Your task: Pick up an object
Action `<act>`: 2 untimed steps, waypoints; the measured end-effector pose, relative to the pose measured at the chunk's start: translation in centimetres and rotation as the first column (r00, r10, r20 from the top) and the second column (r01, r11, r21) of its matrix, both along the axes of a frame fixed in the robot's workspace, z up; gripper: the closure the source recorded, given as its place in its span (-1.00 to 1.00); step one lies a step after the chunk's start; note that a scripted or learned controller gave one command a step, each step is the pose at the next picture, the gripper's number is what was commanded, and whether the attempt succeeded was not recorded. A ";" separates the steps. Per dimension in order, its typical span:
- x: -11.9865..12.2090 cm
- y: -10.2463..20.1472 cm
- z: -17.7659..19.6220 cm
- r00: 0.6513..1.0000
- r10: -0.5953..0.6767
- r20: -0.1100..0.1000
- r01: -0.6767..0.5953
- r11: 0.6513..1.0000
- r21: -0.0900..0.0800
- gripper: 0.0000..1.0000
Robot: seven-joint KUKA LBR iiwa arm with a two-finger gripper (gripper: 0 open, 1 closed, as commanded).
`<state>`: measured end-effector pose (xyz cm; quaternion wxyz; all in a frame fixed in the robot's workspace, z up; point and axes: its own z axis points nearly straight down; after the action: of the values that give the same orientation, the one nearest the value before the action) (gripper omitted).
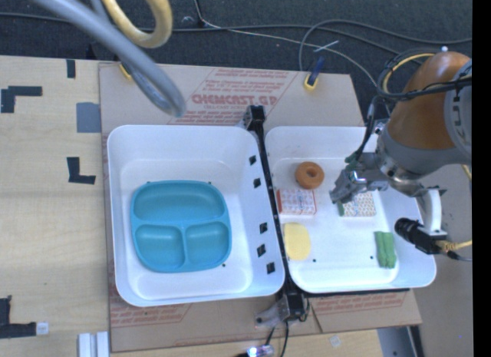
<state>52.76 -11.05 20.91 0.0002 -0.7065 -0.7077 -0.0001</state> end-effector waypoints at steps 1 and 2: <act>1.9 5.1 0.9 1.000 0.005 0.000 -0.005 1.000 0.001 1.00; 2.5 9.7 0.3 1.000 0.004 -0.002 -0.004 1.000 0.000 1.00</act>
<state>55.25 -1.33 21.17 0.0007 -0.7050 -0.7092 0.0006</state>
